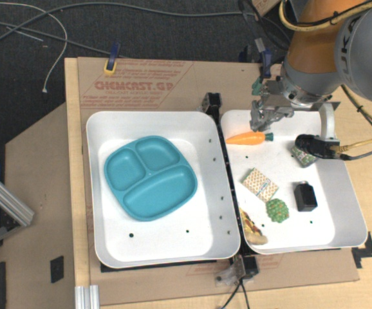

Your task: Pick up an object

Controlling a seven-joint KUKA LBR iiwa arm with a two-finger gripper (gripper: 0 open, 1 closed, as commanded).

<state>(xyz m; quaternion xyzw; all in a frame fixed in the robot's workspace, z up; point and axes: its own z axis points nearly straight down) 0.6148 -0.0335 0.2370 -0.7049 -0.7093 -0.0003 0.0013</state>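
My gripper (262, 125) hangs over the back left part of the right bin (340, 234). Just below it lies an orange carrot (244, 139), its green-tipped end pointing toward the gripper. Whether the gripper touches the carrot is not clear. Further forward in the same bin lie a patterned packet (260, 185), a green bumpy piece (277, 210), a black block (306, 196) and a yellowish-brown scrap (253, 228) by the front left corner.
The left bin (109, 243) holds a blue divided plate (150, 176). A small greenish thing (303, 158) lies near the right bin's back right. A black clip (211, 102) sits between the bins at the back.
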